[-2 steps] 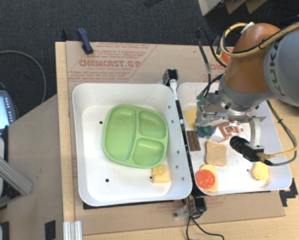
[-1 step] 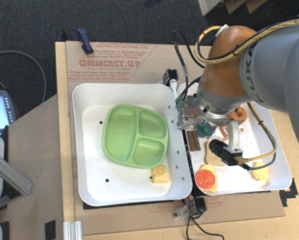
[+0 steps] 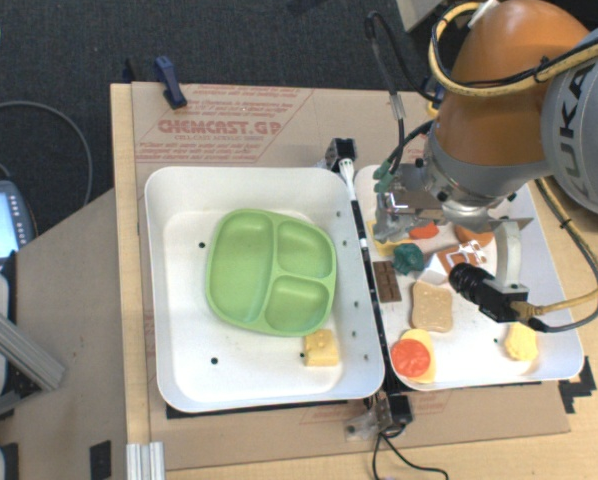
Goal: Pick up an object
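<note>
My gripper (image 3: pixel 391 220) hangs low over the left end of the right bin (image 3: pixel 476 341), close to the divider between the bins. Just beside it lie a small red-orange piece (image 3: pixel 423 233) and a teal toy (image 3: pixel 408 257). A brown bar (image 3: pixel 386 280) lies a little nearer the front. Further forward are a slice of toast (image 3: pixel 432 307), a red tomato slice (image 3: pixel 413 357) and a yellow piece (image 3: pixel 521 342). I see nothing held in the gripper. The arm's orange band (image 3: pixel 499 63) and grey wrist hide the bin's back part.
The left bin (image 3: pixel 164 268) holds a green divided plate (image 3: pixel 271 271) and a yellow cheese wedge (image 3: pixel 321 349) at its front right corner. A black cable plug (image 3: pixel 484 291) with a yellow lead hangs over the right bin. A blue clamp (image 3: pixel 169 80) sits at the back left.
</note>
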You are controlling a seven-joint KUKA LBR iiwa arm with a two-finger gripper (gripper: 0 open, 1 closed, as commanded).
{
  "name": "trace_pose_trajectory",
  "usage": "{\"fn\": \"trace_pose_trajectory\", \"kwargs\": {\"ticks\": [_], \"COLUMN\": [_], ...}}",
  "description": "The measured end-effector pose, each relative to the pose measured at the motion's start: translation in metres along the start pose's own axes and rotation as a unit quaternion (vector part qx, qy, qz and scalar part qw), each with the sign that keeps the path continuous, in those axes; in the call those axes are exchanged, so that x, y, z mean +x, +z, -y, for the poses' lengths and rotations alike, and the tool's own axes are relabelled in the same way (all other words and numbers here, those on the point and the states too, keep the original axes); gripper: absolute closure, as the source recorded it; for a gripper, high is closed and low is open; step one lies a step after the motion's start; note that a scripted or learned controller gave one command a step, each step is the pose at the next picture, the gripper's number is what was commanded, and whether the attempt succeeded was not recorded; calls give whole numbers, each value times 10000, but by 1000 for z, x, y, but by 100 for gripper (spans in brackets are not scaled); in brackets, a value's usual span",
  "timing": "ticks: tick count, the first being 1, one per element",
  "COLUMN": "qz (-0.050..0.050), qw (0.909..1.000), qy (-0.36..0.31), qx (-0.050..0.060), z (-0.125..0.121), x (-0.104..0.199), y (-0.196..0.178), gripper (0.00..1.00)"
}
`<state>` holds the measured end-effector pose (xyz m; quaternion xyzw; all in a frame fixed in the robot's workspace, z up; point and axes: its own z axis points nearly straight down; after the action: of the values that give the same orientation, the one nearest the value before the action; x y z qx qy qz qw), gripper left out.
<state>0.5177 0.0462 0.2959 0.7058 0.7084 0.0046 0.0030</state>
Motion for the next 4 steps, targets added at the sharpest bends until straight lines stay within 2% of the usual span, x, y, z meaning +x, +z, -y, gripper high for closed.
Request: {"fn": "trace_pose_trajectory", "kwargs": {"ticks": [1, 2, 3, 4], "qz": [-5, 10, 17, -9], "qw": [9999, 10000, 10000, 10000], "qy": [-68, 18, 30, 35], "qx": [113, 27, 93, 42], "z": [44, -40, 19, -37], "x": [184, 178, 160, 136], "y": [98, 110, 111, 214], "gripper": [100, 100, 100, 100]}}
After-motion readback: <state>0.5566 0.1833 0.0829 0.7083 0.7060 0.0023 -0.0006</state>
